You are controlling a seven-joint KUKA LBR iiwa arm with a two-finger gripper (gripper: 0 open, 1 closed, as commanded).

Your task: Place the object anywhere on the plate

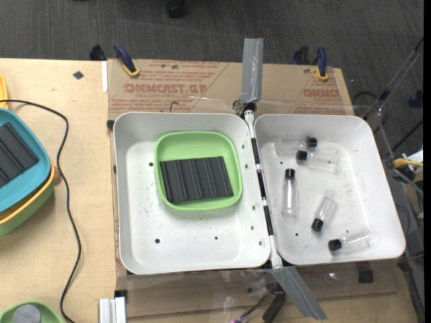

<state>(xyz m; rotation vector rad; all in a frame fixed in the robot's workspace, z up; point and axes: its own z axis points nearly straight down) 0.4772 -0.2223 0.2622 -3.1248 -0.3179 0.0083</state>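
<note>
Two white bins sit side by side on the desk, the left bin holding a square green plate slightly toward 12 o'clock of its middle. A dark ribbed mat lies flat on the plate, covering most of its floor. The clear vials with black caps all lie on their sides in the right bin, none touching the plate: two vials close together at about 11 o'clock, one vial near 9 o'clock beside the seam between the bins, another vial just past the middle toward 6 o'clock, and a last vial at 5 o'clock against the rim. Whether the claw is released or clenched, I cannot tell. At the desk's 9 o'clock edge stands a stack of teal and yellow dishes, with a black cable trailing beside it.
</note>
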